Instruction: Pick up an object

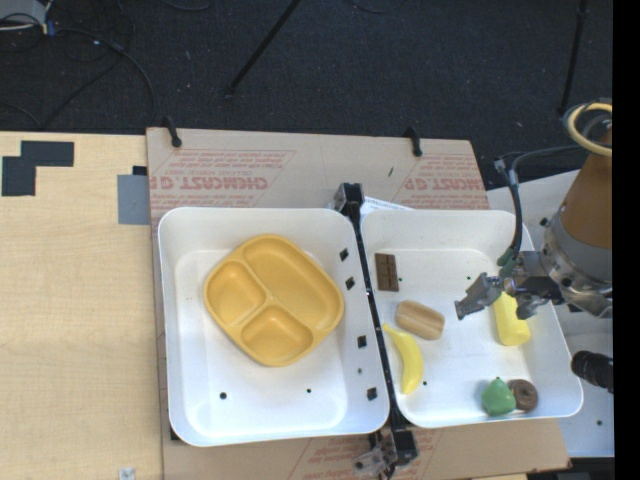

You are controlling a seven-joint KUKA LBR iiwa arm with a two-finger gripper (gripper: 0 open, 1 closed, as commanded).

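Observation:
The right bin (455, 230) holds several items: a small brown bar (386, 271), a tan bread roll (420, 319), a yellow banana (407, 359), a yellow bottle-like object (512, 326), a green apple (497, 397) and a brown doughnut (524, 395). My gripper (503, 300) reaches in from the right and hangs low over the right part of this bin. It is open, one dark finger (474, 303) to the left and the other to the right of the yellow object's upper end. The yellow object still rests on the bin floor.
In the left bin (190, 368) lies a yellow divided plate (272, 298). A black divider rail (368, 318) runs between the two bins. Cardboard lies beneath both bins, and the wooden bench top extends to the left.

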